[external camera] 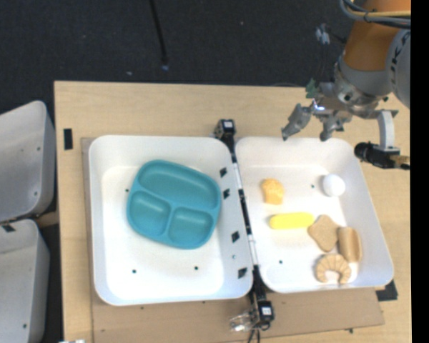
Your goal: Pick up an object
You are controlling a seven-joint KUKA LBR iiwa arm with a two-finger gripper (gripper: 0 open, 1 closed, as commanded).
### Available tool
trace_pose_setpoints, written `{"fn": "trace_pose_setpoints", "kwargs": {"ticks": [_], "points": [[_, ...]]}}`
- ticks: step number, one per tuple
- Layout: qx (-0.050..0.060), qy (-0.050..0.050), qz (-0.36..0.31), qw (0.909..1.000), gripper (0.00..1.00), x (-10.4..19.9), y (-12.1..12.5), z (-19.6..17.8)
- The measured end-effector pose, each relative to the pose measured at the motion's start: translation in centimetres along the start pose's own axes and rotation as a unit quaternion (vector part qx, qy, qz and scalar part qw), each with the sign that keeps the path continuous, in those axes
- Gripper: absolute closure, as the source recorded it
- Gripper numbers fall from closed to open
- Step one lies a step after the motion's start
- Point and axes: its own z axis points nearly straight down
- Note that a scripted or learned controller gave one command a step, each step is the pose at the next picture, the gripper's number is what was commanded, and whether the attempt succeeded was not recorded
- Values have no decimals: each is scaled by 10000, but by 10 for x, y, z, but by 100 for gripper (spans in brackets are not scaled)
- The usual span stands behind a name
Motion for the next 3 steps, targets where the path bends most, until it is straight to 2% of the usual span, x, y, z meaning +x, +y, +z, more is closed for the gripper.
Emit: {"fn": "trace_pose_setpoints", "kwargs": {"ticks": [1, 3], "points": [[-68, -3, -13, 10000, 0, 0, 2, -9], [-55, -14, -18, 10000, 0, -1, 8, 76]]}}
